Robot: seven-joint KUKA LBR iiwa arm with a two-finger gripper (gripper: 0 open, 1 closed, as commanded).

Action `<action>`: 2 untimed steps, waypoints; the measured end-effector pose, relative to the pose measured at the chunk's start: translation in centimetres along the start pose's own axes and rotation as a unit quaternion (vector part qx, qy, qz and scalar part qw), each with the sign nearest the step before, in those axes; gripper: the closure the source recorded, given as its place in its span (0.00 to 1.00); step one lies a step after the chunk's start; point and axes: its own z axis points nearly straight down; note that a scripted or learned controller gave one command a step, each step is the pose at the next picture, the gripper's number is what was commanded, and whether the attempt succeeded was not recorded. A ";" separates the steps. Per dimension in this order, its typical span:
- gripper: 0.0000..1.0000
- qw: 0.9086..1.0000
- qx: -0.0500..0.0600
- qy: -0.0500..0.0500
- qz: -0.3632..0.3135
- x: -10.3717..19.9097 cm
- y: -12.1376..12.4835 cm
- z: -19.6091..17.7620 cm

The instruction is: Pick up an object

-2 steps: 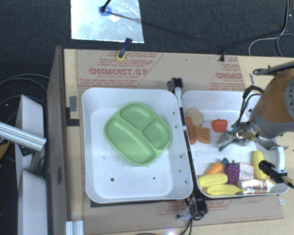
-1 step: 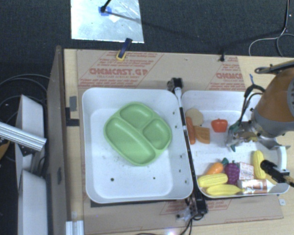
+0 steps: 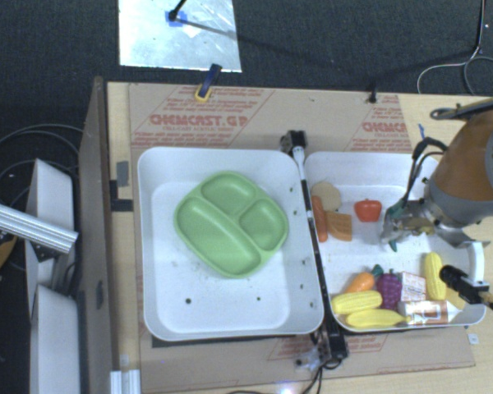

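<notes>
Lying in the left bin (image 3: 160,245), a green divided plate (image 3: 232,222); toys crowding the right bin (image 3: 370,164), red tomato (image 3: 367,210) just left of gripper (image 3: 392,235); fingers' state unclear, nothing visibly held; approach step, next needing descent onto one toy

red "chemcast gp" print on the brown sheet (image 3: 199,120), repeated at right
</notes>
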 end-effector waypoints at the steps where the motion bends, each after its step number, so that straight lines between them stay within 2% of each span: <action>1: 1.00 1.000 -0.001 0.000 -0.001 0.0 0.1 -1.0; 2: 1.00 1.000 -0.003 0.000 -0.002 0.0 0.2 -2.1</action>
